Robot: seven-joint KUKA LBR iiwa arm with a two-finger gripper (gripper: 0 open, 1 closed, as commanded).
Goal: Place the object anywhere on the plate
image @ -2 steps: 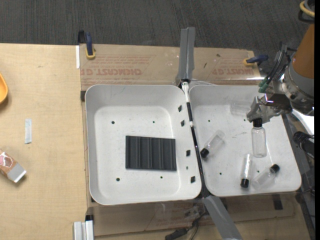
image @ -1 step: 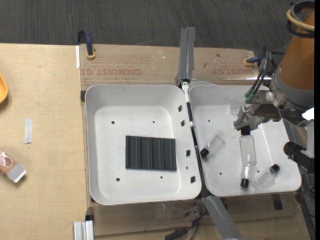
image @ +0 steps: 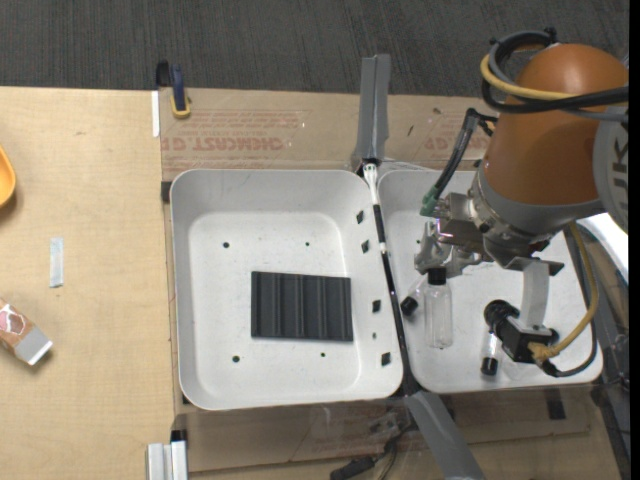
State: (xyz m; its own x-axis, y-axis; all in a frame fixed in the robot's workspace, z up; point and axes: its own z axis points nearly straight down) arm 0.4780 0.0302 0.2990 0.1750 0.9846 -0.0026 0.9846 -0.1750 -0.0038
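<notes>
Grey arm's jaws [image: 437, 258] hovered over right white bin [image: 470, 368]; whether apart or together, cannot tell. Small clear plastic bottle [image: 439, 316] lay just below. Dark ribbed rectangular plate [image: 301, 306] sat well left. Judgement: centre over bottle before descending.

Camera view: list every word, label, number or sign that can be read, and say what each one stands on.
"CHEMC..." style red print, upside down, on the cardboard sheet behind the left bin: faded, the letters cannot be read with certainty.
Small packet at the left edge: markings blurred, unreadable.
Clear bottle in the right bin: no readable label.
Dark ribbed plate: no text.
</notes>
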